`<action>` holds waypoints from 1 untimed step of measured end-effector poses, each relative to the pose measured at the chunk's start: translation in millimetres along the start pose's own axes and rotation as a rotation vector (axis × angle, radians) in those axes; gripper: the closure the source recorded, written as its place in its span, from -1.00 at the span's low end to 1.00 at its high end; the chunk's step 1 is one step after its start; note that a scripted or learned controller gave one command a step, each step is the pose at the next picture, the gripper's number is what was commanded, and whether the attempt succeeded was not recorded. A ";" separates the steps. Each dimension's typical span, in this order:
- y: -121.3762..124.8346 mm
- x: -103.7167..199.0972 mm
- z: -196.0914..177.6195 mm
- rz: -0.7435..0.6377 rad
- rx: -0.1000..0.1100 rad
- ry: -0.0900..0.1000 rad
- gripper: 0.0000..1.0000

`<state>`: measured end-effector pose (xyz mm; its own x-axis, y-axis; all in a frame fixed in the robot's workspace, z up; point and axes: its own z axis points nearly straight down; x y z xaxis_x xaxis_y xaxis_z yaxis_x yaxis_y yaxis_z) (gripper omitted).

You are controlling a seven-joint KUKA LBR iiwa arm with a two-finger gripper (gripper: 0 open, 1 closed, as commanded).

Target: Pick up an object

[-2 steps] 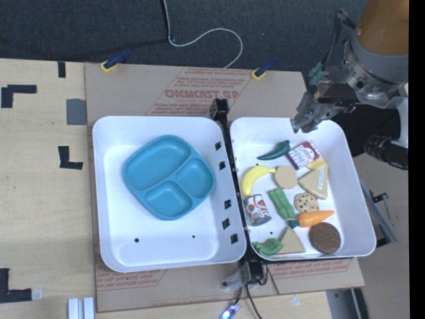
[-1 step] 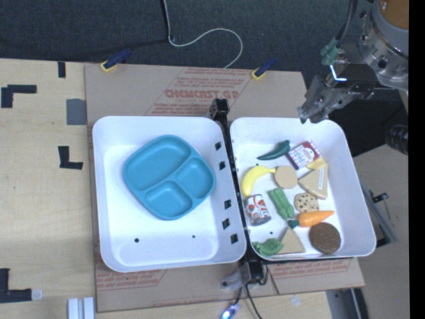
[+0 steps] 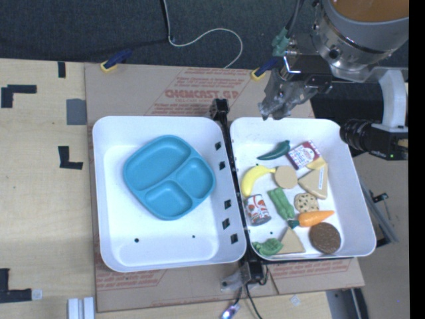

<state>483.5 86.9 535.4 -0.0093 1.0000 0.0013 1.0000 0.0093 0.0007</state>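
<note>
My gripper [image 3: 273, 109] hangs above the far edge of the right bin [image 3: 352, 178], close to its back left corner, with nothing seen between its fingers. Below it in that bin lie several toy foods: a dark green pepper [image 3: 274, 151], a yellow banana [image 3: 255, 177], a red packet [image 3: 302, 155], a tan round biscuit [image 3: 286, 177], a cheese wedge [image 3: 317, 180], a green pod [image 3: 281, 202], a small can [image 3: 257, 209], a cookie [image 3: 305, 202], an orange carrot [image 3: 315, 218] and a brown round patty [image 3: 325, 238].
The left bin [image 3: 113, 244] holds a blue divided plate [image 3: 169, 176]. A row of black clips [image 3: 228, 178] runs along the wall between the bins. A green leafy piece [image 3: 268, 247] and a tan wedge [image 3: 291, 241] lie at the right bin's near edge.
</note>
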 end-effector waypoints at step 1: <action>0.3 71.7 1.5 0.000 0.002 -0.001 1.00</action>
